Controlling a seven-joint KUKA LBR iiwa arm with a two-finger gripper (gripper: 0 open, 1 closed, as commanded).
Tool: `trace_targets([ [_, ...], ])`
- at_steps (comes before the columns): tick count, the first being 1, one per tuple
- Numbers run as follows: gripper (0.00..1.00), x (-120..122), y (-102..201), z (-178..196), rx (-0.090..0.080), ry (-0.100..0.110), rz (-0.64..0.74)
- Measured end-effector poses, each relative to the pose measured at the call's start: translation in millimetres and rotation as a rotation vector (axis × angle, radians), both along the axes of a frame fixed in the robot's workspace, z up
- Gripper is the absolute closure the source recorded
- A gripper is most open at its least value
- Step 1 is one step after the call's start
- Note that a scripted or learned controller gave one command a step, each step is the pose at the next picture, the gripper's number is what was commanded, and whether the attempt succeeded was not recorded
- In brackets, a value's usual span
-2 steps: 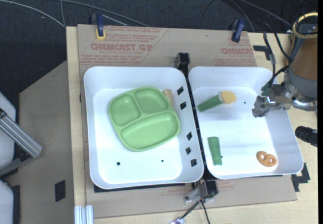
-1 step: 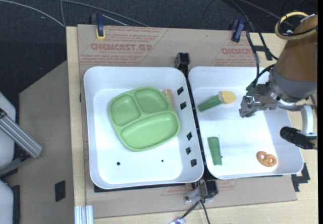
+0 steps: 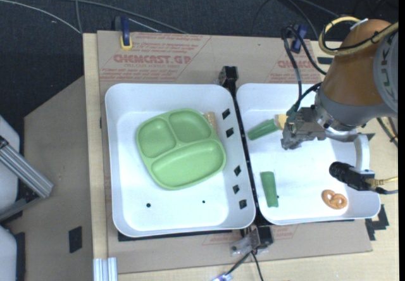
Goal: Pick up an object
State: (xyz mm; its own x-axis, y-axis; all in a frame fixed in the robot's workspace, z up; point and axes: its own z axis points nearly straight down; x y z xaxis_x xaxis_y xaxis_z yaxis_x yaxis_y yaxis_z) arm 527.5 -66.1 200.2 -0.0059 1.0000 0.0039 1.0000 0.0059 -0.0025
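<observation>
Seen from the fixed overhead camera, a grey KUKA arm with an orange band [image 3: 354, 61] reaches in from the right of the frame and hangs its two-finger gripper [image 3: 292, 140] low over the right-hand shallow white bin [image 3: 313, 213]. The tool sits just right of a green oblong piece with a pale yellow end [image 3: 262, 128], lying at a slant in the bin's upper left; tool and piece look almost touching, though contact cannot be confirmed from this angle. Whether the claw is spread or pressed together cannot be told, since the wrist body hides its tips, and nothing is visibly pinched.

The oblong piece seems the likeliest pick, being nearest the tool. Lower in the same bin, near the centre divider, a second green block, short and upright in the frame [image 3: 270, 188], lies well apart from the tool. A small tan pretzel-shaped toy [image 3: 334, 199] rests at the bin's lower right, close to a black cylindrical fitting [image 3: 348, 175].

The left-hand white bin [image 3: 126, 210] holds a light green plastic divided plate [image 3: 181, 148], set at a tilt in the bin's middle, with a sliver of something tan [image 3: 210, 119] just at its upper right edge. The pickup appears not yet made.
</observation>
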Motion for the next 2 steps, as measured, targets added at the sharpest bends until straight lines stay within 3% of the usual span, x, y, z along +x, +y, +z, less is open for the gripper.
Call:
trace_targets([
  [2,1.0,3.6,113.8,-4.7,-0.001,-0.001,0.001],
])
